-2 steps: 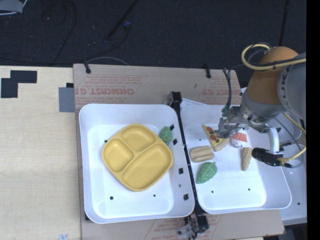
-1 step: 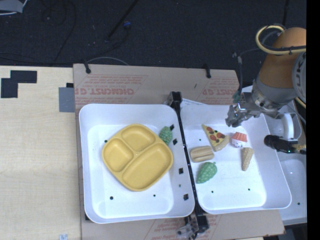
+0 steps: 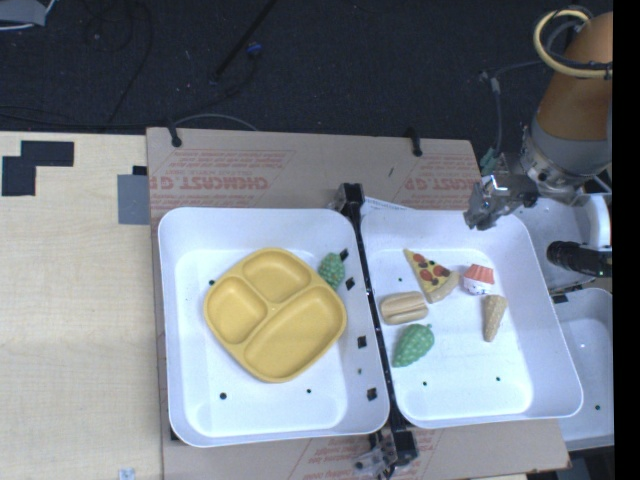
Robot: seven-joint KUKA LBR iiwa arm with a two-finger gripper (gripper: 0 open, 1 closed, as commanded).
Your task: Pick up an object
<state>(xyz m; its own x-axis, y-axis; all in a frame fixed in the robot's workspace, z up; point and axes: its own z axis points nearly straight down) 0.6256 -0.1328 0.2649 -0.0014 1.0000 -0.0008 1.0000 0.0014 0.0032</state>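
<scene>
1. While the arm reaches in from the right, its gripper (image 3: 487, 208) hangs over the far right corner of the right bin (image 3: 545, 388), above the white floor and apart from every toy.
2. Nothing sits in the claw; whether it is spread or pressed together I cannot tell, since it reads as a small dark blur.
3. Toys to pick lie in the middle of the right bin: a pizza slice (image 3: 430, 272), a hot dog (image 3: 404, 308) just beside it, a green bunch of grapes (image 3: 413, 345) nearer the camera, a small red and white piece (image 3: 478, 279) and an ice cream cone (image 3: 493, 316).
4. The left bin (image 3: 190, 388) holds a yellow divided plate (image 3: 275, 314) with a green toy (image 3: 332, 268) touching its far right edge.
5. The step looks like the approach: nothing is chosen yet. Next the claw must travel toward the toys, centre over one and descend.
6. The arm's upper part is cut off at the frame edge, and the red and white piece is too small to identify.
</scene>
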